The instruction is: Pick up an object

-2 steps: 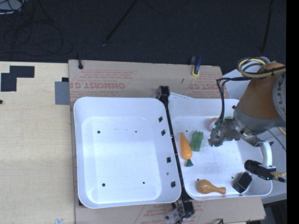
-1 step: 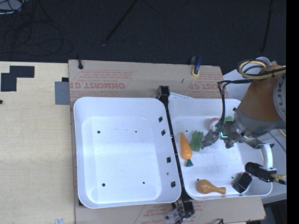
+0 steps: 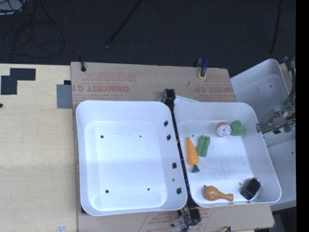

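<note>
The desk [image 3: 34, 144] carries two shallow white bins side by side. The left bin [image 3: 125, 115] lies farthest from the end effector [image 3: 276, 122], which sits at the right edge of the view, just outside the right bin's [image 3: 260, 153] rim, at about the level of that bin's upper half. Whether it is released or clenched cannot be told — the part in view is too small and cluttered — and nothing can be seen held in it.

Every candidate for the pick lies in the right bin. Nearest the end effector, just inside the rim, is a green toy [image 3: 237, 128] touching a small white speckled ball [image 3: 223, 129]. Farther in toward the divider, an orange toy carrot [image 3: 192, 152] lies beside a green leafy piece [image 3: 203, 146], the two close or touching. Toward the near wall sit a tan drumstick-shaped toy [image 3: 217, 194] and a black block [image 3: 250, 188], the block tucked close against the bin's corner.

The risks, as I judge them: the paired items could foul a grasp — closing on one may nudge its neighbour or catch both. The ball would likely roll away from a glancing touch. The black block leaves little room on the wall side, so a descent there could strike the rim.
</note>
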`<state>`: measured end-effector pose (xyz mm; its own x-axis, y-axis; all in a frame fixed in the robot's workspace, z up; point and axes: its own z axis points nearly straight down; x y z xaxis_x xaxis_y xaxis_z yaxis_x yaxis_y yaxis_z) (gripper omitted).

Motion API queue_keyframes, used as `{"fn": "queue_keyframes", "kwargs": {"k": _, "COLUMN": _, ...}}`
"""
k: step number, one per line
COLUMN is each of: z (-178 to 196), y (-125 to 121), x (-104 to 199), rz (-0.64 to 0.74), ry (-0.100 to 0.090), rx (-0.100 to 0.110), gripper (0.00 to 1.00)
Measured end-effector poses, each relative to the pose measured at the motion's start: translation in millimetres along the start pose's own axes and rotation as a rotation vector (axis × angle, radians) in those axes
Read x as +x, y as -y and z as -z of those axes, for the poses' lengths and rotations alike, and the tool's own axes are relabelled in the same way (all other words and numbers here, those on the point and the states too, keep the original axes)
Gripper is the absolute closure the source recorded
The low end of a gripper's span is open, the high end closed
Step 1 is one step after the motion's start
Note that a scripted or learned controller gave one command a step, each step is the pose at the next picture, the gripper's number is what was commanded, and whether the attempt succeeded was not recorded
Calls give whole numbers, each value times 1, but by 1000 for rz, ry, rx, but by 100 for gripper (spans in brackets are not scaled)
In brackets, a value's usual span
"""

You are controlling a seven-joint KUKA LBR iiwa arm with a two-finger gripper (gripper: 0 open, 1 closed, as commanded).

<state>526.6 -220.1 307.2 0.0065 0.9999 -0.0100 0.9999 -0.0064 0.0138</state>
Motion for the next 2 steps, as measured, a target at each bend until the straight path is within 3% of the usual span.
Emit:
{"fn": "queue_keyframes", "kwargs": {"k": 1, "z": 162, "y": 22, "x": 3, "rz": 7, "ry": -3, "rx": -3, "gripper": 0}}
{"fn": "queue_keyframes", "kwargs": {"k": 2, "z": 236, "y": 49, "x": 3, "rz": 8, "ry": -7, "rx": 7, "gripper": 0}}
